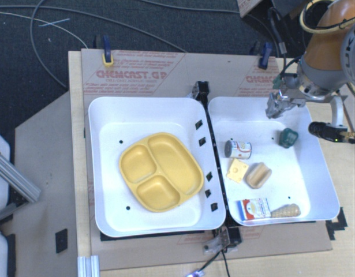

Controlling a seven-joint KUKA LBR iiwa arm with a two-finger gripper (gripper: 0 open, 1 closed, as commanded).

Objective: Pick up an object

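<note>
Two white bins sit side by side on my bench. From my feed, the left bin [102, 154] holds a yellow divided tray [160, 171]. The right bin [321, 172] carries a small can [238, 149] on its side, a yellow cheese wedge [237, 171], a tan bread roll [258, 175], a carton [253, 208], an ice cream cone [286, 211] and a green object [288, 137]. The gripper [275, 105] hovers over the far right bin, near the green object; whether it's parted or closed, I can't tell.
</note>
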